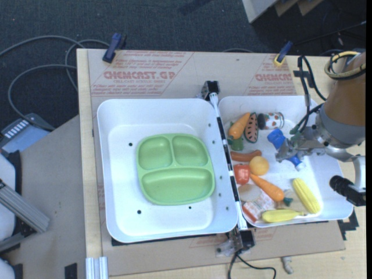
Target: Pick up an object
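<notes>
The right bin (325, 214) holds several toy foods: an orange carrot (238, 125), a watermelon slice (251, 129), a small can (272, 120), a blue block (276, 138), a red sausage (245, 155), a yellow-orange ball (259, 165), a second carrot (268, 187), a corn cob (306, 195) and a banana (281, 215). My gripper (290, 151) hangs low over the middle of this bin, just right of the blue block. A small blue piece (298, 161) shows right under it. Nothing is clearly held.
The left bin (116, 132) carries a green divided plate (174, 168). A red toy (241, 174) and a printed packet (258, 202) lie near the divider between the bins. Blue clamps (112, 47) sit at the bench's far edge. Cables run along the right side.
</notes>
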`<state>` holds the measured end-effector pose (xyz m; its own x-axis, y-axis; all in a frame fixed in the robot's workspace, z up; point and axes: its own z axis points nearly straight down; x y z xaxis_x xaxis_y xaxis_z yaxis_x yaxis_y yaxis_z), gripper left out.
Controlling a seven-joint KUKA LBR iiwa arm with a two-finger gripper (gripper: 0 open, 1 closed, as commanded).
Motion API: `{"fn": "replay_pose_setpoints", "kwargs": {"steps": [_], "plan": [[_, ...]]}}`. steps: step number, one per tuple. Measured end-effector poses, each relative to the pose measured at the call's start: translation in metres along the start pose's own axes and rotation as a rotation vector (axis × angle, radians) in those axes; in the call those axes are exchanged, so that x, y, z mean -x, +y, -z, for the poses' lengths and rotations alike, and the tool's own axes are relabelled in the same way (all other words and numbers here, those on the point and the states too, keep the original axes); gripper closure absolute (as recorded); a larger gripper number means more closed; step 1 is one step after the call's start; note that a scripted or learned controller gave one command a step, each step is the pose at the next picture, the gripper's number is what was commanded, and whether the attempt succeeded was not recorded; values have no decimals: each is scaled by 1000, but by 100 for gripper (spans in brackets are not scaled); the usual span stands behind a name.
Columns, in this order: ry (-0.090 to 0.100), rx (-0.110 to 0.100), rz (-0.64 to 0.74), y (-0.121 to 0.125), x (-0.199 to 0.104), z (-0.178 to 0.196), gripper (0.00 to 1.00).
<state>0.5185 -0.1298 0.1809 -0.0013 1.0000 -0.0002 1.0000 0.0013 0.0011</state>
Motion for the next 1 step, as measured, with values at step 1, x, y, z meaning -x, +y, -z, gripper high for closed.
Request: {"fn": "replay_pose_setpoints", "kwargs": {"steps": [1], "plan": [[1,1,0,65,-30,37,100]]}}
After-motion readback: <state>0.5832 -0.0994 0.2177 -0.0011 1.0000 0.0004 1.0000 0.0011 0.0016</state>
